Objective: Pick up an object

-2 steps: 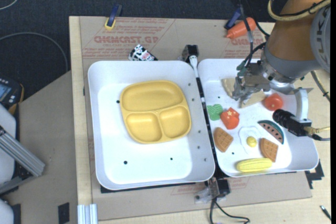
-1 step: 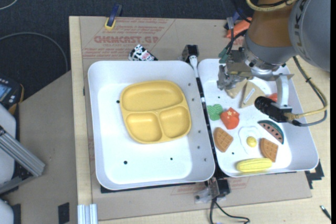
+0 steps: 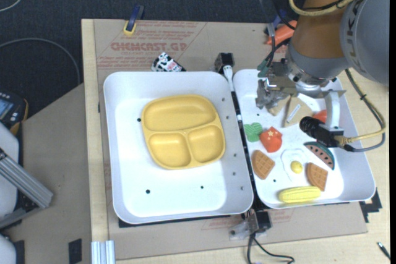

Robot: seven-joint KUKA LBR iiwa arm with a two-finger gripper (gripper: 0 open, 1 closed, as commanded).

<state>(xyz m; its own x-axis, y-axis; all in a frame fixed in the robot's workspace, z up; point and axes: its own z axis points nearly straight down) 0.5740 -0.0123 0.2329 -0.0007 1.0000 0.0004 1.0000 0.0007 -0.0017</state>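
Grey arm [image 3: 371,28] w/ orange band, yellow cable.

Two white bins [image 3: 120,151], one yellow tray [image 3: 183,131], two waffles [image 3: 262,164].

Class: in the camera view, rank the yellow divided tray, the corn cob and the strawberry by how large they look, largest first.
1. yellow divided tray
2. corn cob
3. strawberry
The corn cob lies nearer the camera, so ranks two and three are less sure.
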